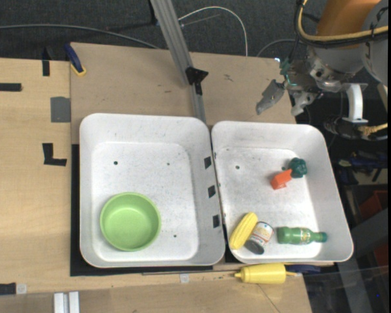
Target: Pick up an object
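where the counter [137, 77] carries two shallow white bins side by side, the left bin [143, 126] holds a single item: a green bowl [130, 221], upright, seated in the near-left corner of the bin floor; the bowl's inside is bare; the remaining floor of this bin shows only small dark specks.

the right bin [313, 139] holds five items; a small orange object [281, 179] lies toward the far-right part of the floor, touching a dark green object [298, 167] just beyond it; a yellow corn-shaped object [243, 231] lies tilted at the near-left corner, against the bin wall; a small can [259, 236] lies on its side just beside the corn, apparently touching it; a green bottle [300, 236] lies flat along the near wall, right of the can, its cap pointing right.

outside the bins, a yellow bottle [263, 274] lies on its side on the counter edge, just in front of the right bin; a grey metal post [176, 38] runs at a slant above the seam between the bins.

the gripper [281, 96] hangs beyond the far rim of the right bin, over the counter, well apart from every item; whether the fingers are wide or narrow cannot be told; nothing sits between them.
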Robot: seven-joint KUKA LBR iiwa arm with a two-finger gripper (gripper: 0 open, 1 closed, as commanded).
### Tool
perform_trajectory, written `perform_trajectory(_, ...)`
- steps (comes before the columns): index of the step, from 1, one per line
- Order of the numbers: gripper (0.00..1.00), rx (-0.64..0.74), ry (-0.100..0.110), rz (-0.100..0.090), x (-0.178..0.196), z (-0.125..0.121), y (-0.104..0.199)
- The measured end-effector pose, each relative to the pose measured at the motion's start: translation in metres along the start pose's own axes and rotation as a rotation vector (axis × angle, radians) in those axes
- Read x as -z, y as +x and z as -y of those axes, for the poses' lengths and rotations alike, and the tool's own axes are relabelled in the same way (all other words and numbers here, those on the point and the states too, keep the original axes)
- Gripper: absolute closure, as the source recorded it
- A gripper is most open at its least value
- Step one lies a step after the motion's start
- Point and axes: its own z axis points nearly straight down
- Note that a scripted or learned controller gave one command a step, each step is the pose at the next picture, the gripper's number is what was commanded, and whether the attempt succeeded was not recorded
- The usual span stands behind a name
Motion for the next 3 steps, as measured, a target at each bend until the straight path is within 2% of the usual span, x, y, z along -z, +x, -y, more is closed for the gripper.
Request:
perform_trajectory(1,0.00,0.000,0.000,0.000,0.000,0.000,0.000)
perform_trajectory(2,0.00,0.000,0.005,0.000,-0.057,-0.005,0.008)
perform_trajectory(3,0.00,-0.001,0.004,0.001,-0.102,-0.006,0.004)
